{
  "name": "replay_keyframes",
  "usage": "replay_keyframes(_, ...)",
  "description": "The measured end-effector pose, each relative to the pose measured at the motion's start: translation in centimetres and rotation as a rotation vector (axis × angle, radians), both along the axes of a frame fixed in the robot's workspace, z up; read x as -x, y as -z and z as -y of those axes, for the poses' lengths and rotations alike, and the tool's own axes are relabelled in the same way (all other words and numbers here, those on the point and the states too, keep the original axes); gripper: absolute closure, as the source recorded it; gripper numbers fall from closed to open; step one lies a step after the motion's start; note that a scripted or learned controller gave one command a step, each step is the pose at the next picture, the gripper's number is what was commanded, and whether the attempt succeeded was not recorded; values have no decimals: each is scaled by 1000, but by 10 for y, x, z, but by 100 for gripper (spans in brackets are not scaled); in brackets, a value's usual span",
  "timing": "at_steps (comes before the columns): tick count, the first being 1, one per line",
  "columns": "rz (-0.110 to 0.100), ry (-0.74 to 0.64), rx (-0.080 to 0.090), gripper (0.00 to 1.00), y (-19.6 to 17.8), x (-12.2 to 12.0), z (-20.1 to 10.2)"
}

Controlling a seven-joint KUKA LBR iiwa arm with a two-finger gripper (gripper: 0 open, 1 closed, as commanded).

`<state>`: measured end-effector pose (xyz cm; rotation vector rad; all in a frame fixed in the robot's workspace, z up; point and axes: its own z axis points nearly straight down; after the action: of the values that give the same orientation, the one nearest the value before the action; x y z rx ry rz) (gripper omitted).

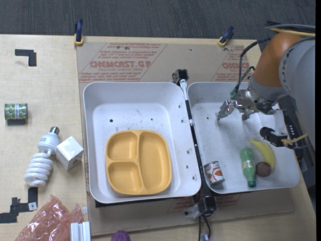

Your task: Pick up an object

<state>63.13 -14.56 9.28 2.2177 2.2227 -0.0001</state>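
A pale wooden table [40, 84] carries a brown cardboard sheet [125, 59] printed with red lettering and held at its far edge by two blue clamps [78, 31]. Beyond the table lies dark grey carpet [150, 4]. Two shallow white bins sit side by side on the sheet. The left bin [95, 134] holds a yellow divided plate [138, 161] with three compartments. To the left of the bins, on the bare wood, lie a small green can [16, 112], a white spiral light bulb [40, 159], a white cube [69, 152] touching the bulb, and some pink mesh [50, 220] at the near edge.

The grey arm with its orange band [273, 59] reaches in from the right over the right bin [210, 94]. The gripper [228, 109] hangs above the far part of that bin, its fingers [222, 112] spread apart with nothing between them.

The objects lie well apart from the fingers, along the near side of the right bin. A green bottle [248, 167] lies on its side, slim, cap toward the near wall. Just right of it are a yellow banana [266, 152] and a small dark brown round object [263, 169], close together. A red-and-white can [214, 173] lies tipped at the bin's near left corner.
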Motion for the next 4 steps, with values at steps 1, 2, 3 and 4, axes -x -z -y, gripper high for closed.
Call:
replay_keyframes(1, -2, 1, -1, 0, 0, 33, -47)
replay_keyframes(2, -1, 0, 0, 100, -9, 32, -47)
replay_keyframes(3, -1, 0, 0, 0, -9, 32, -47)
replay_keyframes(4, 0, 0, 0, 0, 0, -28, -12)
